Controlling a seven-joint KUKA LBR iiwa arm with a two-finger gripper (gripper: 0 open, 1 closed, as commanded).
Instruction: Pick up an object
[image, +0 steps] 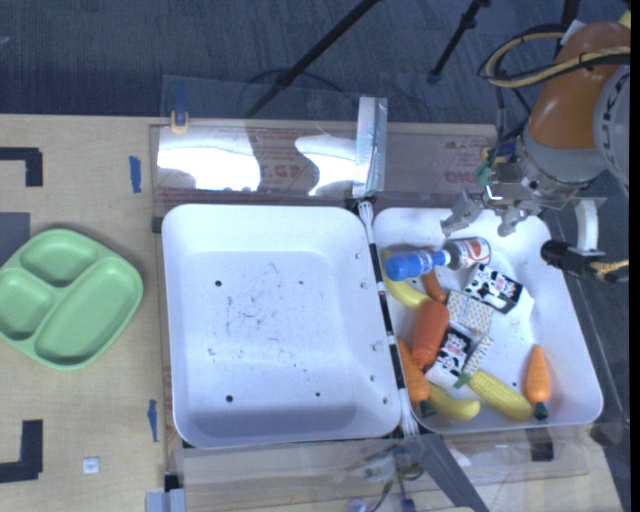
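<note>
Leftmost, a green plate (68, 297) lies on the table (80, 150) beside the left bin (275, 320). Right of that bin, the blue bottle (415, 264) sits just below the claw (487, 212), fingers apart, nothing between them; descend squarely over it.

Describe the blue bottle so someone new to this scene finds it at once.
Of the two white bins, take the right bin, crowded with toy food. Near its upper left corner lies the blue bottle, on its side above a yellow banana. It is the sole blue item among orange and yellow pieces.
</note>
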